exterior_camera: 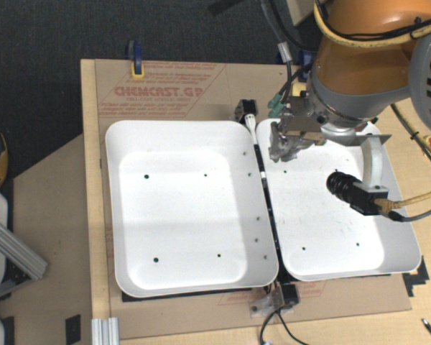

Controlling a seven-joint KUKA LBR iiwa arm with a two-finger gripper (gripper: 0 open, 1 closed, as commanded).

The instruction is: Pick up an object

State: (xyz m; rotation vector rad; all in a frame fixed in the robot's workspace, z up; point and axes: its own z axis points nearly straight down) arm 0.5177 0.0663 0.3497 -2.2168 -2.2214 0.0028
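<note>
1. Nearest, a flat brown board (187, 313) is lying under everything, looking smooth and stiff.
2. On it, two shallow white bins are sitting side by side, touching down the middle. The left bin (179, 218) and the right bin (323, 239) are looking like smooth plastic, with rounded corners and small dark dots (146, 177) on their floors.
3. The gripper (281, 152) is hanging low over the far left corner of the right bin. It is looking like grey metal. I cannot tell if it is open or closed.
4. I cannot tell where the object is lying.
5. Above the gripper, the arm (366, 49) is bulging out, round and shiny orange.
6. Farthest, a blue and yellow clamp (136, 60) is pinching the board's far edge, beside dark, rough carpet (72, 20).
</note>
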